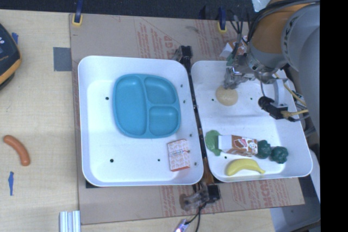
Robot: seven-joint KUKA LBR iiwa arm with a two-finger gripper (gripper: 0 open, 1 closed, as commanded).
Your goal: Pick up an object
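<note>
My gripper (232,79) reaches down into the back of the right bin (293,133), just above and touching a round beige ball-like object (227,96). Nearer the front of this bin lie a green leafy piece (212,142), a brown and white packet (239,144), a dark green broccoli-like piece (274,152) and a yellow banana (243,168). In the left bin (92,117) rests a blue divided plate (146,105) and a small red and white packet (179,155). The arm's orange band (274,24) hangs over the bin's back right corner.
A sausage (17,149) lies on the bench at far left, outside the bins. A dark device (8,57) sits at the left edge. Clamps and cables (187,54) stand between the bins at the back and front.
</note>
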